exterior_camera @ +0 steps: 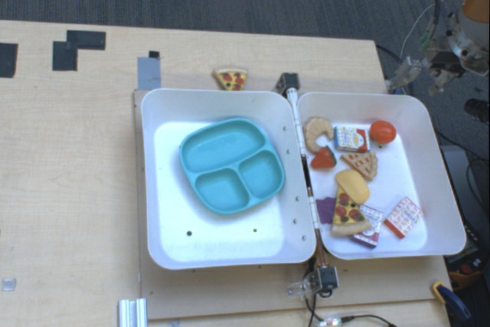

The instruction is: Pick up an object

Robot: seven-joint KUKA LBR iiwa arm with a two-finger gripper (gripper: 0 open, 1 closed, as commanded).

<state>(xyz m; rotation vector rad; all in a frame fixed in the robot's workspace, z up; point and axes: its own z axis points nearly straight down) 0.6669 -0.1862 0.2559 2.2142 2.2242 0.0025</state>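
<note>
The right bin [429, 165] holds several toy foods: a tan croissant [316, 132], a small carton [350, 137], a red tomato [383, 132], a red strawberry [324, 158], a brown wedge [360, 163], a yellow lump [353, 184], a pizza slice [348, 212], a purple piece [327, 208] and a red-and-white packet [403, 216]. My gripper [421, 73] hangs above the bin's far right corner, well off the toys. Nothing is seen in it.
The left bin [164, 226] carries a blue divided plate [232, 165]. Another pizza slice [230, 78] lies on the bench behind the bins. Cables hang at the far right near the arm.
</note>
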